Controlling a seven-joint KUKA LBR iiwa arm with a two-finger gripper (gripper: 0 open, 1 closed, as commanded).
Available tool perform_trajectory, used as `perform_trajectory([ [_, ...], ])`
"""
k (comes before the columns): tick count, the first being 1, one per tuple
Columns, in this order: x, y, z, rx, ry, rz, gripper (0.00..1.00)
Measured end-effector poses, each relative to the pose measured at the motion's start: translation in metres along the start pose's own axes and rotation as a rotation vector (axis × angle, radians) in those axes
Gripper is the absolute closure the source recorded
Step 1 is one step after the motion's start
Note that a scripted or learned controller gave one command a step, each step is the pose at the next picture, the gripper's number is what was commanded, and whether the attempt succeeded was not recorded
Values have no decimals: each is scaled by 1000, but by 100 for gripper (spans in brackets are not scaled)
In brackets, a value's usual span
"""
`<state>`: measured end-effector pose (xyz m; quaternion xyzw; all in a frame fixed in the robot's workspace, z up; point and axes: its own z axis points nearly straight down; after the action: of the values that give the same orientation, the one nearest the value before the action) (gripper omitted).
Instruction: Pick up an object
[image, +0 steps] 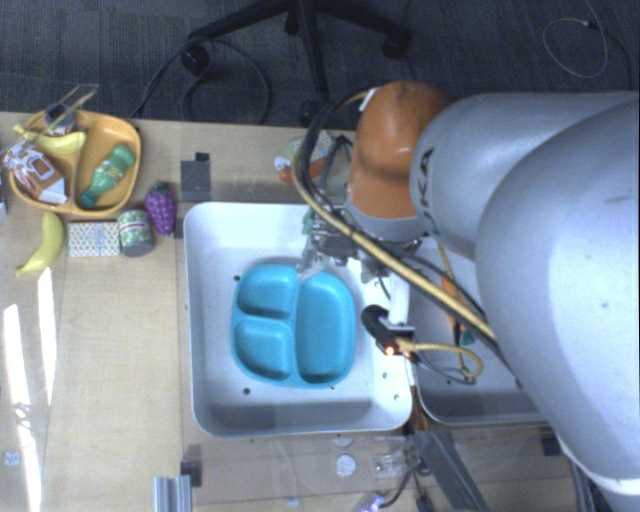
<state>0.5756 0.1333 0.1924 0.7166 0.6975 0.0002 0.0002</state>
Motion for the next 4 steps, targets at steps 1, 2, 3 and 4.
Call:
perform_trajectory([
  [1, 1, 1, -9, -1, 0, -7, 100],
  [2, 1, 1, -9, -1, 0, -7, 0],
  [3, 3, 2, -17, -1, 0, -14, 100],
  [4, 3, 2, -17, 0, -1, -14, 0],
])
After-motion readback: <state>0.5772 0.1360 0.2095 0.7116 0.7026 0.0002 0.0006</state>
